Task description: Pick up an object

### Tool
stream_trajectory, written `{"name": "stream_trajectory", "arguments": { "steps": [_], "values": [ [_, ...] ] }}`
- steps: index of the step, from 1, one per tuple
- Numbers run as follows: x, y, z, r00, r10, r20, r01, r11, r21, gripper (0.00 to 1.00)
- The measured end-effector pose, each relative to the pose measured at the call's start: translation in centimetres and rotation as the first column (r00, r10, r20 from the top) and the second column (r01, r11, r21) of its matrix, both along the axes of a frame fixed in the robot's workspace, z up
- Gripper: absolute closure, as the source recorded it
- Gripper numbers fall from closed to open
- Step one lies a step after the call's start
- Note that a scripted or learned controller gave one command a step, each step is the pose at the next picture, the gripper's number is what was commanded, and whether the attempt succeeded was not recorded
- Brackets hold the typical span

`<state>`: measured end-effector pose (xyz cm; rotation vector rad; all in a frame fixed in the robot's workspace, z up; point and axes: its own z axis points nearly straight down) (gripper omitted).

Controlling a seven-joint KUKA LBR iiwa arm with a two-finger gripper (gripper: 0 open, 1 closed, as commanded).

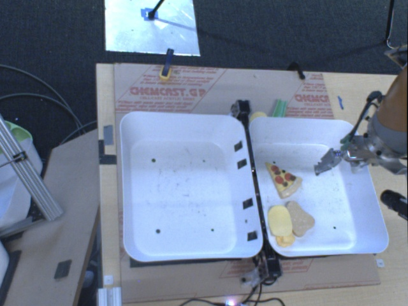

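On the bench (210, 85), two shallow white bins sit side by side, touching along their inner rims. Toward the left lies the left bin (185, 123); the right bin (363, 225) holds the toys. From the right edge the grey arm (390, 132) reaches over the right bin, its gripper (325, 163) poised above the bin floor, apart from every toy. Whether its fingers are spread or closed cannot be told; nothing shows between them. A toy pizza slice (284, 178) lies near the divider, just left of the gripper. Below it, a tan toy biscuit (301, 218) touches a yellow toy piece (280, 223).
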<state>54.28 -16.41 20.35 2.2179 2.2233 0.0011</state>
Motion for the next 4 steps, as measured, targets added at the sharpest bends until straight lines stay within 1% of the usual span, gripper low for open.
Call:
{"name": "stream_trajectory", "arguments": {
  "steps": [1,2,3,4],
  "values": [
    [8.4,2.6,-12.5,1.0,0.007,-0.001,-0.007,1.0,0.001,0.0],
    [3.6,8.2,-11.9,1.0,0.005,-0.004,-0.005,1.0,0.003,0.0],
    [-1.6,-1.8,-11.9,1.0,-0.01,-0.003,0.01,1.0,-0.002,0.0],
    [-1.8,5.1,-11.9,1.0,0.005,-0.002,-0.005,1.0,0.003,0.0]
  ]
}}
